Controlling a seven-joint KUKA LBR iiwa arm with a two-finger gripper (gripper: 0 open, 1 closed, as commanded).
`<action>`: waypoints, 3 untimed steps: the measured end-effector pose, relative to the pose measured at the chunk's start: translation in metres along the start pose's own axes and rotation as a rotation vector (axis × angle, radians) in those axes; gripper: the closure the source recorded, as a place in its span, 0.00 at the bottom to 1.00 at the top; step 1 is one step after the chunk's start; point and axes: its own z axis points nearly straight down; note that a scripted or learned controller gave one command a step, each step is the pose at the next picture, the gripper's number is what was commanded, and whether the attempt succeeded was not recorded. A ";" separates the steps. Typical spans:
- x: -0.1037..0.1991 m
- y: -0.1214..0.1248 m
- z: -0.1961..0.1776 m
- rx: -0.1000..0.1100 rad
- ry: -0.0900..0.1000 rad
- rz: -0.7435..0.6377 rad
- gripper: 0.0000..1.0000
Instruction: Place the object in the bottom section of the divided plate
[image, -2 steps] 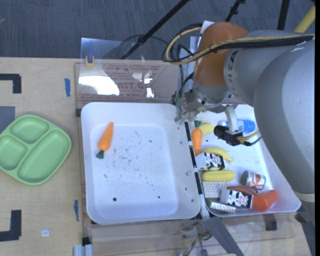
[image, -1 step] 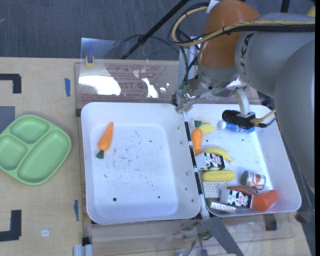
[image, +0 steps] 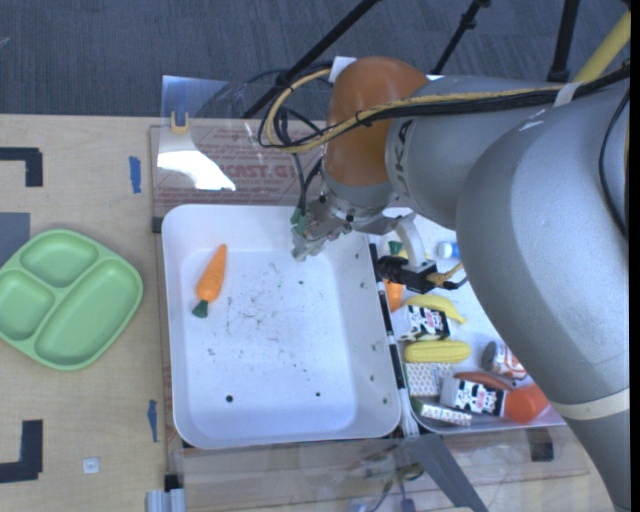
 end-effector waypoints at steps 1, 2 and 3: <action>0.032 -0.014 0.009 0.001 0.000 -0.075 1.00; 0.081 0.044 -0.006 -0.006 -0.002 -0.284 1.00; 0.102 0.027 0.009 0.000 0.000 -0.323 1.00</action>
